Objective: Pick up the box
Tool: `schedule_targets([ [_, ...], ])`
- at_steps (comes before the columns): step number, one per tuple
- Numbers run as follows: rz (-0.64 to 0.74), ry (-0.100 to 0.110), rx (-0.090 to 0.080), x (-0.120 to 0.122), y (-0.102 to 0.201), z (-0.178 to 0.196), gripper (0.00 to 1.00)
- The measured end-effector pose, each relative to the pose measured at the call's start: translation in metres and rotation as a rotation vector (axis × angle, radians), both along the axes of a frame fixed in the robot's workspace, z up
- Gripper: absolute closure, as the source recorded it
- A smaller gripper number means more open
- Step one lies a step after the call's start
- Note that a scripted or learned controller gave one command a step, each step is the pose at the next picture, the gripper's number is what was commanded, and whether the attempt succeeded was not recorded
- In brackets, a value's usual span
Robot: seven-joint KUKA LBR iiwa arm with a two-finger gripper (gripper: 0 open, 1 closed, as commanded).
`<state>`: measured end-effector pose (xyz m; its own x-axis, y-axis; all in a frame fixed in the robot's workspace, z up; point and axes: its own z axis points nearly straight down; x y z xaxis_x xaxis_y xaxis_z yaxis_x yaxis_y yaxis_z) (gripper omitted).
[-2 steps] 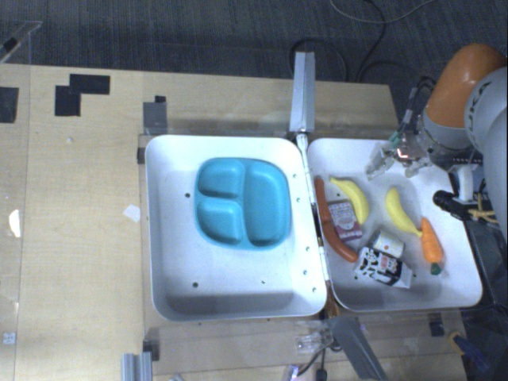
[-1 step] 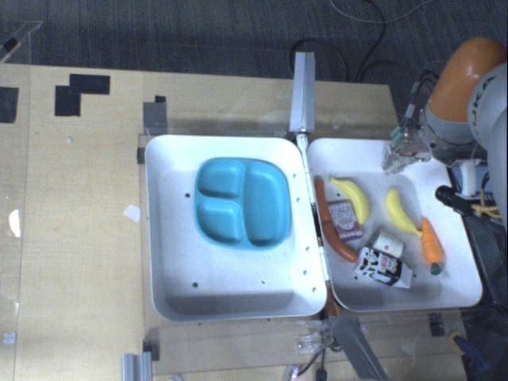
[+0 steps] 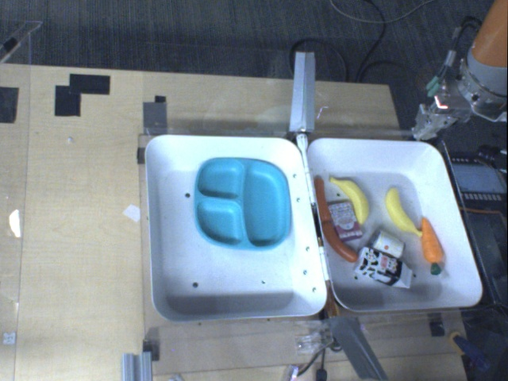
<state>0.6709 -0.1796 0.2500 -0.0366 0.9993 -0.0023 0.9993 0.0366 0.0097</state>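
Two shallow white bins sit side by side on a pale wooden bench. The left bin (image 3: 163,236) fills the middle of the frame and holds a blue divided plate (image 3: 242,201), which lies flat a little above the bin's centre with its three compartments facing up. The right bin (image 3: 452,213) sits in the lower right of the frame, its inner edge touching the left bin along a metal rail (image 3: 303,94) that runs up toward the top of the frame. The box (image 3: 382,262), white with black and red printing, lies tilted in the lower middle of the right bin. Just to its left a long reddish-brown sausage (image 3: 331,225) runs along the bin's left wall, and a small dark red packet (image 3: 344,219) rests beside it, touching a banana (image 3: 354,197) that curves above it. A second banana (image 3: 400,211) lies to the upper right of the box, and an orange carrot (image 3: 430,243) lies at the bin's right side, next to that banana's lower end. The gripper (image 3: 432,121) hangs at the upper right of the frame, over the bench beyond the right bin's top right corner and well apart from the box; the arm's orange band (image 3: 488,42) shows above it. It is too small and blurred to tell whether its fingers are released or clenched. Black cables (image 3: 381,14) trail across the dark floor at the top of the frame.
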Motion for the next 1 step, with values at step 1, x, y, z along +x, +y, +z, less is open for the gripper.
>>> schedule_targets([
  [1, 0.026, 0.000, -0.001, -0.0007, -0.0226, 0.0566, 1.00],
])
